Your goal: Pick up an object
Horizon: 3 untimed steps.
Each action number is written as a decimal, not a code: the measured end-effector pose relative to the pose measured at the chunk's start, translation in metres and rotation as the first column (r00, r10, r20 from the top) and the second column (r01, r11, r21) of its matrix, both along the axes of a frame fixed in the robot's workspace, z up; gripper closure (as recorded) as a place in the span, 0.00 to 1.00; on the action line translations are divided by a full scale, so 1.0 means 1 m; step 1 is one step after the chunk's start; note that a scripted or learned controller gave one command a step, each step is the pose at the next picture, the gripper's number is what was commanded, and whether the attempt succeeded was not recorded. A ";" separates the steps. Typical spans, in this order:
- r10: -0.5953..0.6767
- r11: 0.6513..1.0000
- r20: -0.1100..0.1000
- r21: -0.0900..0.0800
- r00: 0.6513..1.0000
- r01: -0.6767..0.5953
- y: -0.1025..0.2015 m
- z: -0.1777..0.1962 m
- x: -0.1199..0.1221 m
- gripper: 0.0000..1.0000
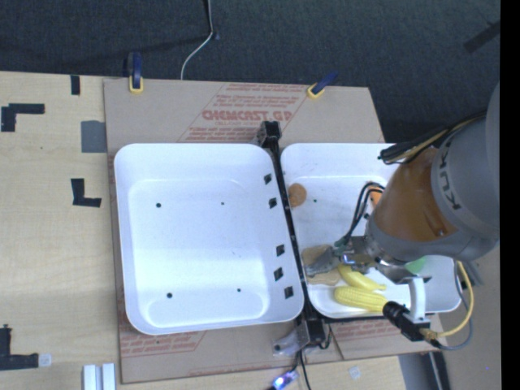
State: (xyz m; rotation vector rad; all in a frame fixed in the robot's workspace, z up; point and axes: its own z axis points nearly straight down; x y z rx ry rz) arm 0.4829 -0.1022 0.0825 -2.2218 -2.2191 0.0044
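The right bin (325, 162) holds several small objects. A small orange-brown round piece (296, 194) lies near the divider at the bin's left wall. A yellow corn cob (357, 300) and a yellow banana-like piece (363, 281) lie at the front of the bin. A tan flat object (322, 274) sits just left of them. My gripper (331, 257) is low over the front left part of the right bin, right above the tan object and beside the yellow pieces. The arm's wrist hides much of the bin's right half. A green object (417, 264) peeks out under the arm.
The left bin (130, 169) stands beside the right one, with a black divider (280, 218) between them. Both bins rest on a cardboard sheet (244, 112) held by clamps at its far edge. Cables hang off the arm near the right bin's front corner.
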 end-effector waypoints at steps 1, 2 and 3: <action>-0.001 1.000 0.011 -0.002 1.000 0.001 -0.001 0.015 0.003 1.00; 0.012 1.000 0.007 0.004 1.000 -0.012 0.083 0.106 0.009 1.00; 0.004 1.000 -0.004 0.001 1.000 -0.004 0.078 0.109 0.007 1.00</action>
